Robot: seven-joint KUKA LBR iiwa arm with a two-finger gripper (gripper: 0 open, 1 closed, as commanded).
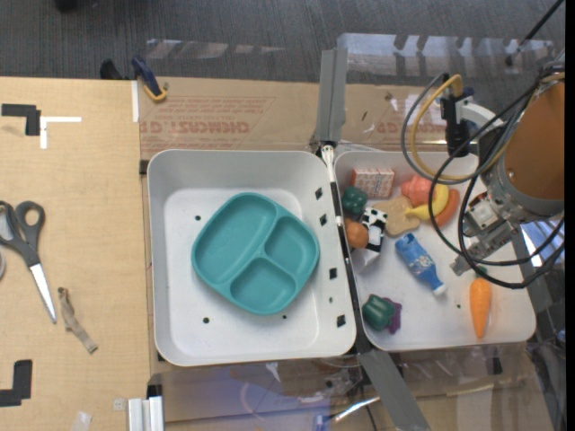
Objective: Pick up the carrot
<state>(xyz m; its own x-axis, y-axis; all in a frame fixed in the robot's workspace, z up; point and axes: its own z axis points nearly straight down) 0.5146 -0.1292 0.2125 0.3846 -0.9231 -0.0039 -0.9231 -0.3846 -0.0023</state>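
Evidently the carrot (481, 307) lay untouched on the floor of the right bin (449, 329), near its 4 o'clock corner, tip pointing toward 6 o'clock. Its nearest neighbours were a small blue bottle (420, 263) at 9 o'clock and a green pepper toy (380, 312) further toward 8 o'clock, both apart from it. At the bin's 12 o'clock end sat a jumble of toy food: a banana (433, 206), a pink box (375, 182) and other pieces.

The arm's wrist (494, 227) hung just above the carrot at 12 o'clock, wrapped in cables (whether the fingers were open or shut I cannot tell). I judged this the approach step; the next move called for a descent over the carrot's middle.

The left bin (171, 268) held a teal divided plate (257, 252). On the wooden bench (72, 241), at 9 o'clock, lay scissors (27, 250).
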